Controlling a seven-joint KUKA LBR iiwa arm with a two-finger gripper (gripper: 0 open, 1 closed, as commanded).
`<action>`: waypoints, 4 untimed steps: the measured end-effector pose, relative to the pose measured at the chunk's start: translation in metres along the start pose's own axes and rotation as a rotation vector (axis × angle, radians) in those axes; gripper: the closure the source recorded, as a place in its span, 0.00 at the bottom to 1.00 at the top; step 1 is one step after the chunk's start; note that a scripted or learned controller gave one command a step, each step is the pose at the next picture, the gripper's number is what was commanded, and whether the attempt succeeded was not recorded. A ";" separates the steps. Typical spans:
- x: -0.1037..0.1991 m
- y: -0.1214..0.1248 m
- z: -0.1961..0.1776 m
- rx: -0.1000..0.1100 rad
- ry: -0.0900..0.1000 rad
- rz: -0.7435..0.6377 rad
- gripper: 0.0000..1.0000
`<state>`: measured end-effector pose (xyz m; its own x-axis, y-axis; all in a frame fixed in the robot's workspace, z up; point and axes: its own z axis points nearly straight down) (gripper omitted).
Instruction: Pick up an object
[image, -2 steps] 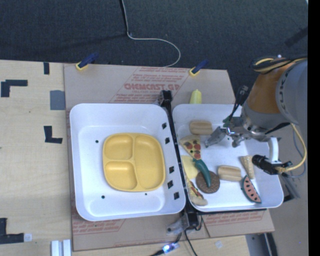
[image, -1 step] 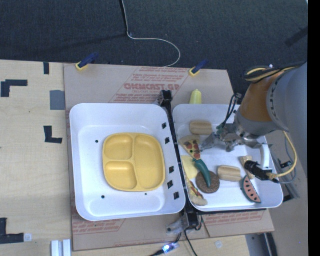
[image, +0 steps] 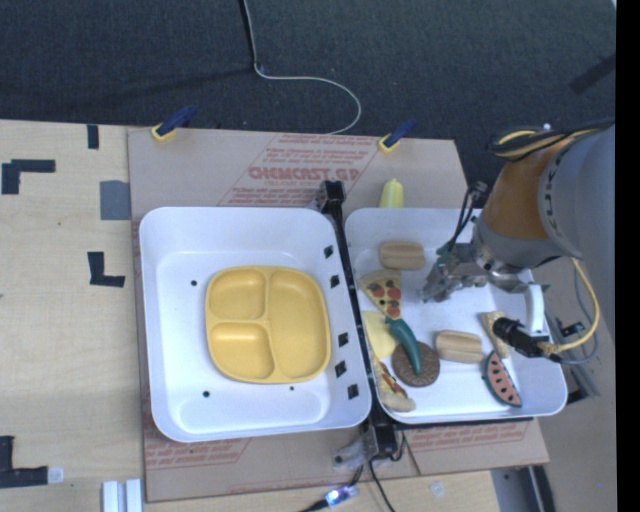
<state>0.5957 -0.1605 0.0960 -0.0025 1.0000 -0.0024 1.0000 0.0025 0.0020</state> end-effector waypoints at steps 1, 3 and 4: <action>0.002 0.009 -0.046 -0.001 0.002 0.001 1.00; -0.005 0.003 -0.130 0.000 0.002 0.001 1.00; 0.043 0.005 -0.121 0.004 0.003 -0.003 1.00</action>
